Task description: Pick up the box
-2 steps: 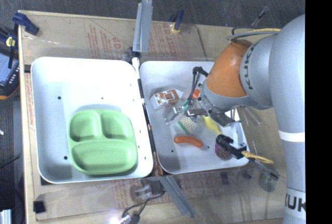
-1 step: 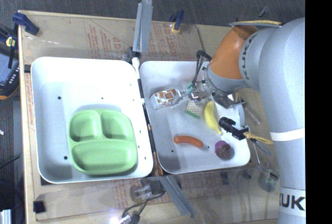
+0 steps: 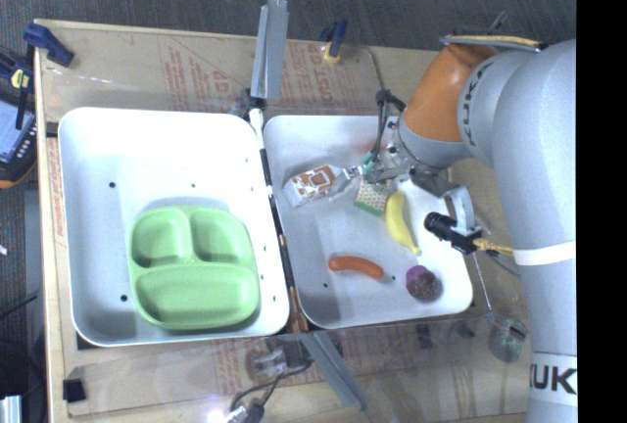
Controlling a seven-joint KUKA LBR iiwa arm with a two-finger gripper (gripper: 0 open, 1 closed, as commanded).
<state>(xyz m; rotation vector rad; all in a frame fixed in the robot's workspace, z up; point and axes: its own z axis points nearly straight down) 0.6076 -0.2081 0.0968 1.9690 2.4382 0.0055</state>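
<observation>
A small white and orange box [image 3: 315, 183] lies tilted in the upper middle of the right bin [image 3: 294, 142]. My gripper [image 3: 376, 172] hangs low over the bin just right of the box, at the box's right end and directly above a small pale green block [image 3: 369, 201]. Whether it touches either one is hidden by the wrist. Nothing shows as lifted off the bin floor.
A yellow banana [image 3: 399, 221] lies right of the green block. A red sausage [image 3: 356, 266] and a dark purple fruit [image 3: 423, 284] sit near the right bin's front wall. The left bin [image 3: 88, 137] holds a green divided tray [image 3: 193, 267].
</observation>
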